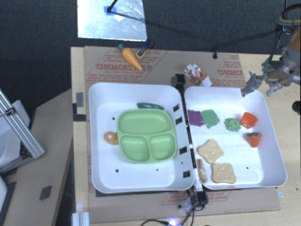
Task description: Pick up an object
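Green plate (pixel 143 135): smooth plastic, three compartments, in left bin (pixel 101 126).
Toast slices (pixel 216 161): two flat, speckled pieces, right of plate, in right bin (pixel 273 159).
Gripper (pixel 256 84): metal, above right bin's far corner; fingers' state unclear.

The light wooden bench (pixel 47 126) carries a brown printed cardboard sheet (pixel 160 62). Two shallow white bins lie on the sheet side by side: the left bin (pixel 101 107) at 9 o'clock, the right bin (pixel 270 140) at 3 o'clock, their inner edges touching. At 12 o'clock, beyond the bins, a toy carrot (pixel 131 59) and a small printed packet (pixel 196 74) lie on the cardboard.
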Controlling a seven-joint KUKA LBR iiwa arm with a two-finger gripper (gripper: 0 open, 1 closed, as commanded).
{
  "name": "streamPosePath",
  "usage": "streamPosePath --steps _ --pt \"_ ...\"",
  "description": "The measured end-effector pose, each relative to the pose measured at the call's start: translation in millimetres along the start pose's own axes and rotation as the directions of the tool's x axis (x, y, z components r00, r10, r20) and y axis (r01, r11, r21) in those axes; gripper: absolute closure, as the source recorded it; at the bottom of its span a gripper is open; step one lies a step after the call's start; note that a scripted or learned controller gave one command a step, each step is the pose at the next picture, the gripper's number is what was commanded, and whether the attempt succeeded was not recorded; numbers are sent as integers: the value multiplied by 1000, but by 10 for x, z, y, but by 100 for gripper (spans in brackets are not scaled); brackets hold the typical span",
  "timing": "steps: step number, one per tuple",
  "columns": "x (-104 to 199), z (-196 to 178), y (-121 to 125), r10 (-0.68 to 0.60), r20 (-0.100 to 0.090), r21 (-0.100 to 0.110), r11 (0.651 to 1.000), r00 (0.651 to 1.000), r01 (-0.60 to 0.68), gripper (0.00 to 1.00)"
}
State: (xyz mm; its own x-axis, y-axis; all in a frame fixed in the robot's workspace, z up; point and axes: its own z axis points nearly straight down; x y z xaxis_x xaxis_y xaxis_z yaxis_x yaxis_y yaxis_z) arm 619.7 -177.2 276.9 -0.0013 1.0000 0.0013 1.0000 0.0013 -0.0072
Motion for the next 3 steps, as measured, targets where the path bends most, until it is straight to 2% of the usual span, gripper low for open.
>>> streamPosePath --steps 1,3 --pt "4 -57 17 -2 2 -9 1000 1000 2 0" --pt "42 1078 -63 0 0 -4 1000 1000 0 0"
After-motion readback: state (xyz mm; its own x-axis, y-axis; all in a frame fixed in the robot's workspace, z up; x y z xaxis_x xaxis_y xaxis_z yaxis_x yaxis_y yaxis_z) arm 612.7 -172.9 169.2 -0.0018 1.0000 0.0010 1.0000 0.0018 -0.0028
